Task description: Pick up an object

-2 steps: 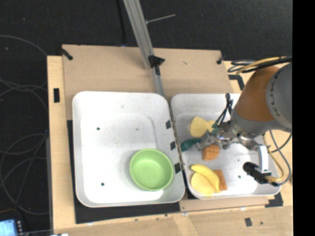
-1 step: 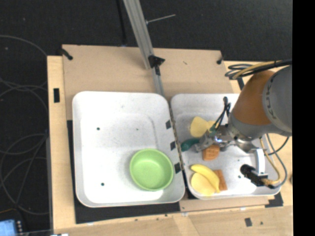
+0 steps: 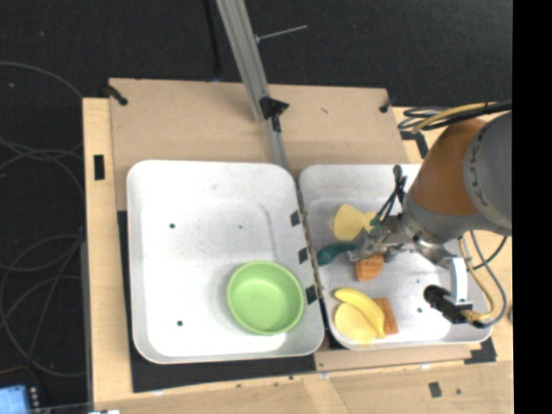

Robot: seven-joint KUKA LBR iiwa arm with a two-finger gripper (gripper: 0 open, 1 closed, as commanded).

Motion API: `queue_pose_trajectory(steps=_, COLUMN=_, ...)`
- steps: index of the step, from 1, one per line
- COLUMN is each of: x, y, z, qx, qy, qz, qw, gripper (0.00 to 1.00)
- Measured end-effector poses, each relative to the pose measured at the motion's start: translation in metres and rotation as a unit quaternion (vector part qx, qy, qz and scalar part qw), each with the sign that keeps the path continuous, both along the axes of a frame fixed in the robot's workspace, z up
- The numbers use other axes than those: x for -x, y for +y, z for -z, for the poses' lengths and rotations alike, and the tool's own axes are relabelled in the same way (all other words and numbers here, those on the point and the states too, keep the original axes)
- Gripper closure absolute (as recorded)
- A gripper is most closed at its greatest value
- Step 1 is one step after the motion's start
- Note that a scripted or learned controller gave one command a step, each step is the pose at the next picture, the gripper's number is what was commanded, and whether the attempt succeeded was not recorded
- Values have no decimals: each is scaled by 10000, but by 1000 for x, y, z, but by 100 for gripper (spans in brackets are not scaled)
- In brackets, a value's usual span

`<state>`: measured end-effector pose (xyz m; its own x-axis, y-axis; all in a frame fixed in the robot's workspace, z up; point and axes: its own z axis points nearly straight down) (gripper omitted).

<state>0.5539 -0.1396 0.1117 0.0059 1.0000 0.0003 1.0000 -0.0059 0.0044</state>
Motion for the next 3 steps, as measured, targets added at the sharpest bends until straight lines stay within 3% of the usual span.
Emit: queue_pose_trajectory(steps=3, x=-5, y=-2, z=-126, qx=5, qy=12, qz=-49, qw=10000, gripper=100)
